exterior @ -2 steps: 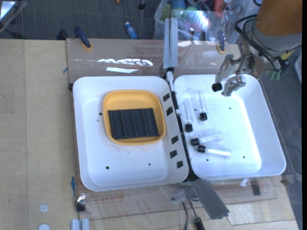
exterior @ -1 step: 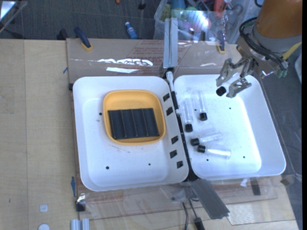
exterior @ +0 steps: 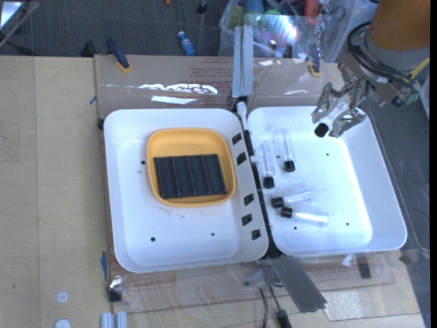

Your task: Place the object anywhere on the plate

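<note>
A yellow plate (exterior: 158, 149) lies in the left bin (exterior: 130, 238) with a black ridged block (exterior: 190, 175) on it. Several clear tubes with black caps lie in the right bin (exterior: 369, 183), among them one (exterior: 281, 150) near the divider and one (exterior: 306, 216) toward the front. My gripper (exterior: 335, 119) hangs over the right bin's back part, well right of the plate. A clear tube (exterior: 328, 124) with a black cap (exterior: 319, 130) sits between its fingers, tilted down to the left and lifted off the bin floor.
A raised divider with black clips (exterior: 247, 183) separates the two bins. A clear box of coloured items (exterior: 287, 12) stands behind the bins. The orange arm (exterior: 403, 12) fills the upper right corner.
</note>
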